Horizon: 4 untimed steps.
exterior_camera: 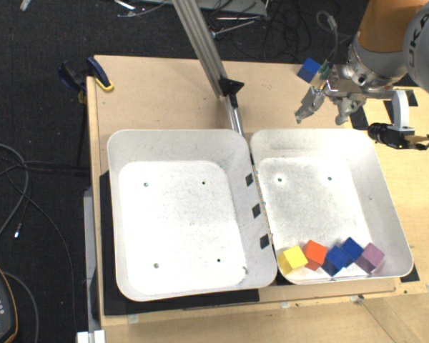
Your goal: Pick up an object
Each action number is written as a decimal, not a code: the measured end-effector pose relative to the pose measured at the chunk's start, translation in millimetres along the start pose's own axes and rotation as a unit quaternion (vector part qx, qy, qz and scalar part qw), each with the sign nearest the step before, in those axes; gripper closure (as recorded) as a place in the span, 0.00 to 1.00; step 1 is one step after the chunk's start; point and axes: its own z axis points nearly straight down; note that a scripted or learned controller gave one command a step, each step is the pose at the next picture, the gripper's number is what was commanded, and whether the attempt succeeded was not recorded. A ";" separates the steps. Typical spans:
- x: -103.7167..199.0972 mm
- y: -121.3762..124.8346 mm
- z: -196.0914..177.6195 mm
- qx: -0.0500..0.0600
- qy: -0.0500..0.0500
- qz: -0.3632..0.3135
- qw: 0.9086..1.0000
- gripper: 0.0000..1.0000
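- The grey arm's two-finger gripper point(327, 107) hangs above the bare bench just beyond the far rim of the right-hand shallow white bin point(322, 191); its fingers point(307, 107) stand apart with nothing between them.
- The things to pick lie in a row along that bin's near wall: a small yellow cube point(294, 258), an orange cube point(315, 252), a dark blue cube point(343, 254) and a pale purple cube point(371, 256), each touching or just beside its neighbour.
- Judged from this, the task is at its start: nothing is gripped, and the blocks are well apart from the gripper.
- The next move calls for travel toward the near side of the bin, then a descent over one cube.
- The tight row and the bin wall leave little room for the fingers; the end cubes, yellow or purple, look easiest.
- The left-hand white bin point(179, 213) lies alongside, and a slanted metal pole point(204, 38) rises at the far side, clear of the path.
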 end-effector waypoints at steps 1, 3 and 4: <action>34.6 -12.1 74.2 0.004 0.001 -0.001 1.000 0.00; 34.0 -75.7 65.7 -0.002 0.001 0.002 1.000 0.00; 7.3 -26.1 175.7 0.001 0.000 0.001 1.000 0.00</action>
